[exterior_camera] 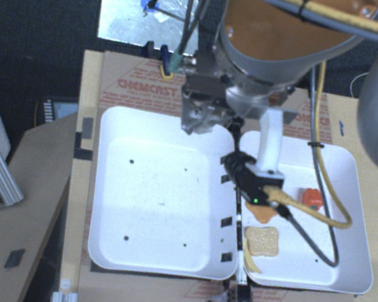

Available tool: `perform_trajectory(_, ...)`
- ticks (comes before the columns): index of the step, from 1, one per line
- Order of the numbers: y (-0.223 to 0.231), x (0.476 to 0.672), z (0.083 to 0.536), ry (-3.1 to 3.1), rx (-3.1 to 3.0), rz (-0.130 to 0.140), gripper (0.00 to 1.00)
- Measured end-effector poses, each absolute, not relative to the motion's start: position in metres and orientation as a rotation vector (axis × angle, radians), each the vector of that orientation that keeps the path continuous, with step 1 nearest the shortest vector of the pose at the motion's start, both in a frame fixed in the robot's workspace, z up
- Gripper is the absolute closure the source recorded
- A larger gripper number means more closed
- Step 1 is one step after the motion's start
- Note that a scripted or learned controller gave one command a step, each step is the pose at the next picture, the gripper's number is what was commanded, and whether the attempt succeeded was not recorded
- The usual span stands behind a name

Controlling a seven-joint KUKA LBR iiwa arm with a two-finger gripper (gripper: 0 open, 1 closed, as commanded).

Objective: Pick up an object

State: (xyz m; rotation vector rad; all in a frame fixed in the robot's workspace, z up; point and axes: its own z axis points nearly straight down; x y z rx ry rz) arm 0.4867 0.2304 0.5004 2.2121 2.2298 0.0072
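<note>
Two white bins side by side on the worktop [82, 167]. Left bin [154, 198] bare and white. Right bin [346, 225] with a few small things in it — a red-orange piece [312, 197] near the middle, a tan flat piece like toast [263, 242] low by the wall between the bins, a thin pale strip [251, 262] just under it.

Pincer [197, 116] up over the far edge of the left bin, under the big grey and orange arm [290, 28]. Hard to tell if open or shut — too blurry. Nothing seen in its grip.

All the things to the right of the pincer and nearer the camera, across the middle wall. Toast piece probably the closest pick, red piece farther right. Next move likely over and down into the right bin.
</note>
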Motion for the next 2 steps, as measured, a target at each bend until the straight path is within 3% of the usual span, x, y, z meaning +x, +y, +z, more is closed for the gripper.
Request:
perform_trajectory(1,0.230,0.487,0.500,2.231,2.211,0.006,0.00)
perform_trajectory(2,0.231,0.487,0.511,2.235,2.207,0.010,1.00)
